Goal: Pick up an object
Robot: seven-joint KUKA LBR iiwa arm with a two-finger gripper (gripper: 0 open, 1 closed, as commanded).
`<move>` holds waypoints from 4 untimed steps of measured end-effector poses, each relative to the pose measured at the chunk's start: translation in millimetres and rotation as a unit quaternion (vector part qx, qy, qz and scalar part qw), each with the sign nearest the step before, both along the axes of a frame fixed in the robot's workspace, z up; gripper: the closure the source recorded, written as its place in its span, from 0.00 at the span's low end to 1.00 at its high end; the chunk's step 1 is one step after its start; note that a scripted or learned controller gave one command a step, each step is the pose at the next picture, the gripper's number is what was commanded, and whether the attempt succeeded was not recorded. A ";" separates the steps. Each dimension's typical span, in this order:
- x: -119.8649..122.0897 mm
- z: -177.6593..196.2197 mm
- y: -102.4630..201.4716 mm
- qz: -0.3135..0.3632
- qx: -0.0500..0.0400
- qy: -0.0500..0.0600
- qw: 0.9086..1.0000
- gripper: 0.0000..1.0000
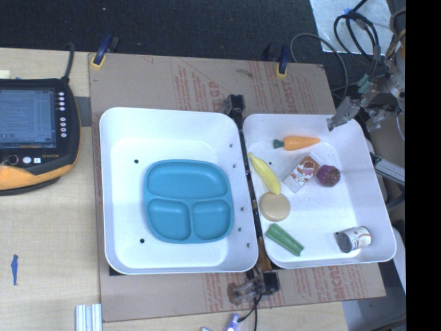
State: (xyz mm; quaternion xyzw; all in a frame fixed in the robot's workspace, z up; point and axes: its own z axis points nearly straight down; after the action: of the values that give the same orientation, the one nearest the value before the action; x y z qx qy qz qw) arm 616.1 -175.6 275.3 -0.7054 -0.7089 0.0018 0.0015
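Note:
The right bin (372,185) holds several small objects. An orange carrot (300,143) lies near its far side. Below it are a yellow banana (265,174), a small red-and-white packet (302,172) and a dark purple round fruit (328,176). A beige disc (275,207), a green cucumber (284,240) and a small can on its side (353,239) lie nearer the front. My gripper (340,120) hangs over the bin's far right corner, up and to the right of the carrot, with nothing visibly in it.
The left bin (117,185) holds a blue divided plate (188,200). A tablet-like pendant (34,133) lies on the bench at the far left. Cables and arm hardware (375,92) crowd the upper right, beyond the right bin.

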 end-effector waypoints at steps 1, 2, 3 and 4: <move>-22.2 -139.3 2.0 0.000 0.000 0.001 1.000 0.00; -29.3 -165.7 3.3 0.000 0.000 -0.008 1.000 0.00; 39.6 -183.8 75.9 0.000 0.000 0.001 1.000 0.00; -18.5 -183.7 58.1 0.000 -0.001 0.000 1.000 0.00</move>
State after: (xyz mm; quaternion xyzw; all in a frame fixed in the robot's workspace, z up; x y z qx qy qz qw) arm 597.6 -117.4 91.6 -0.7051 -0.7091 0.0024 0.0009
